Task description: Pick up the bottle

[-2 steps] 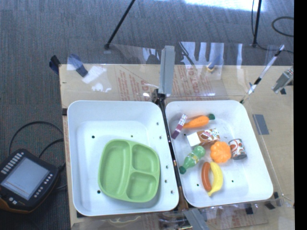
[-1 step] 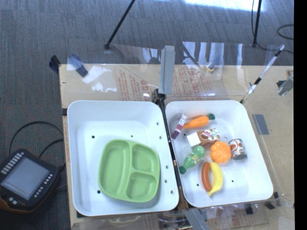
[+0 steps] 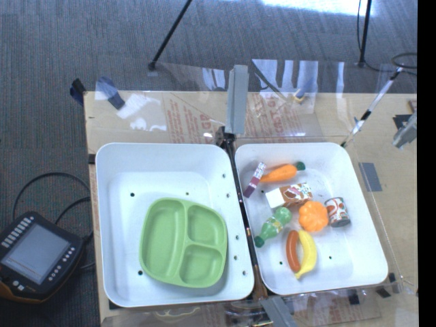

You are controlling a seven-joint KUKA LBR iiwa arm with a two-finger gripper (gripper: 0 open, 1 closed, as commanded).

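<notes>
The green bottle (image 3: pixel 272 227) lies on its side in the right bin (image 3: pixel 354 251), near the bin's left wall, with its dark cap pointing to the lower left. It touches a white and brown carton (image 3: pixel 289 195) at its upper end. A grey piece of my gripper (image 3: pixel 405 135) pokes in at the right edge of the view, above the bench and well to the upper right of the bottle. Nothing is in contact with it.
Around the bottle lie a carrot (image 3: pixel 281 174), a small red and purple tube (image 3: pixel 255 178), an orange fruit (image 3: pixel 313 216), a can (image 3: pixel 336 211), a banana (image 3: pixel 308 252) and a sausage (image 3: pixel 293 251). The left bin (image 3: pixel 116 182) holds a green divided plate (image 3: pixel 184 242).
</notes>
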